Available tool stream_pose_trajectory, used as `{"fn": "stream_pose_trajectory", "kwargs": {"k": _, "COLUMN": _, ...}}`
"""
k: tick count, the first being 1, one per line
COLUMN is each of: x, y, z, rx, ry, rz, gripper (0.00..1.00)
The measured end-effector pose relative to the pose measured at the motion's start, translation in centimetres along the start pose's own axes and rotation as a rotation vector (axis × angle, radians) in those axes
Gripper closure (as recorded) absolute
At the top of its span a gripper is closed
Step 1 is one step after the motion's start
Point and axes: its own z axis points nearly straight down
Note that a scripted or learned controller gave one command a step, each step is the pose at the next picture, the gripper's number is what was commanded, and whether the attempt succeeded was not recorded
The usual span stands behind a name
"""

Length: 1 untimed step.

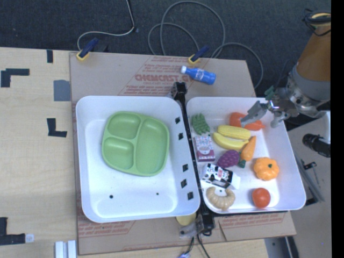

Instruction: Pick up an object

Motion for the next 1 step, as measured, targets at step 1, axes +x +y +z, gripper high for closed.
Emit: {"fn": "stream_pose_trajectory", "kwargs": {"k": 1, "x": -7.38, "y": -0.22, "z": 14.55, "rx": 0.014, "ry": 0.002, "rz": 0.006, "gripper": 0.00}}
